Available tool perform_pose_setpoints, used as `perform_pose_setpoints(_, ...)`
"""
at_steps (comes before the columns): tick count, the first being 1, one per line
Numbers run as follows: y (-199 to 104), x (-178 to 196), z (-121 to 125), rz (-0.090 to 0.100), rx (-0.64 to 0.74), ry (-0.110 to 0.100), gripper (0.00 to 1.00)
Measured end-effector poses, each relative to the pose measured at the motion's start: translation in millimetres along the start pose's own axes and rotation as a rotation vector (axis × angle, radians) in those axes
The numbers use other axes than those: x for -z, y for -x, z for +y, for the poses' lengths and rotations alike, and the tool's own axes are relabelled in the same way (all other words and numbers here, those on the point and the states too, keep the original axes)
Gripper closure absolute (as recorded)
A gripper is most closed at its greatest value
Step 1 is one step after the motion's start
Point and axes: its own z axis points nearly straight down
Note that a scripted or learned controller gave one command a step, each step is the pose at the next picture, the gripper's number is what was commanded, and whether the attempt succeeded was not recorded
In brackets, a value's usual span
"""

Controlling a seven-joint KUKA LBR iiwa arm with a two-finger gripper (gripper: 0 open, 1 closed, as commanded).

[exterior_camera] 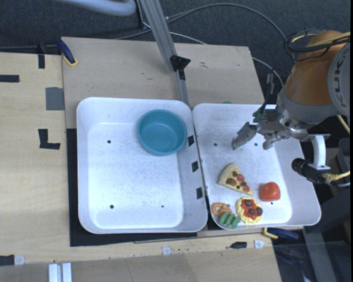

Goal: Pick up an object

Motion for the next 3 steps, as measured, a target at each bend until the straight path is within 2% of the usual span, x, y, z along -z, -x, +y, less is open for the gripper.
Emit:
perform_pose_setpoints(2,20,-106,-5,0.000,-0.001,0.000,0.00)
perform_pose_setpoints(3,19,-93,-3,0.000,0.000,0.004,1.00)
